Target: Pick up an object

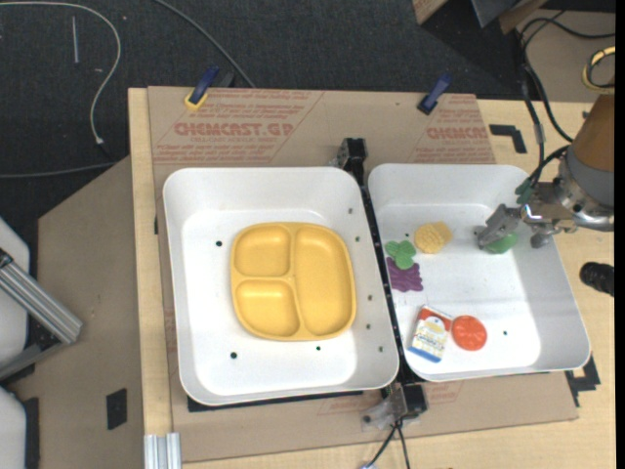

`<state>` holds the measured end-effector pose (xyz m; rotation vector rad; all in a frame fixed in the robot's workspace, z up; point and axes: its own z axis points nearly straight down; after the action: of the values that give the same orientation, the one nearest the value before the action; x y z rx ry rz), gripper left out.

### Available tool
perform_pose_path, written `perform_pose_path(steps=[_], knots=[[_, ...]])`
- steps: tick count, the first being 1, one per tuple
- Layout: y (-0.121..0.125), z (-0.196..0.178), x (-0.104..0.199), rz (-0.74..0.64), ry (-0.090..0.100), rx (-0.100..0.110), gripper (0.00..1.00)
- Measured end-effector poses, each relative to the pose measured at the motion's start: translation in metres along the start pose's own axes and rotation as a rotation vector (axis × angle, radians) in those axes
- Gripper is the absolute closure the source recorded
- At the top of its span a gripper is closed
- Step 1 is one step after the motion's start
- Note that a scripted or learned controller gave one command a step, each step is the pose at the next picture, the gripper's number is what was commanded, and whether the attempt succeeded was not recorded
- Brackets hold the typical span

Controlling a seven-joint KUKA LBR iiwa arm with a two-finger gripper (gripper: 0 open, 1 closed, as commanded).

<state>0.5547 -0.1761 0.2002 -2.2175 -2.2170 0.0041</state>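
- The left white plastic bin (pixel 195 213) holds a yellow three-compartment plastic plate (pixel 293 281) near its middle, with bare floor all round it.
- In the right white plastic bin (pixel 557 311), just beside the left wall, lie a small green leafy toy (pixel 400 254) and a purple grape-like toy (pixel 406 276), touching.
- A round pale-yellow cookie-like piece (pixel 432 236) sits near them, clear on its right.
- At the front edge, a small white printed carton (pixel 429 335) touches an orange-red round toy (pixel 469 332).
- The grey two-finger gripper (pixel 500 233) is low near the right wall, closed on a small green object (pixel 502 243).
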Motion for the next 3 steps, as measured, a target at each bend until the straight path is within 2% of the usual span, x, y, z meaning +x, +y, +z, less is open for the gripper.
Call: perform_pose_path(steps=[2, 3], knots=[[-0.003, 0.114, 0.0, -0.001, 0.001, 0.001, 0.0], [-0.001, 0.099, 0.0, -0.001, -0.001, -0.006, 1.0]])
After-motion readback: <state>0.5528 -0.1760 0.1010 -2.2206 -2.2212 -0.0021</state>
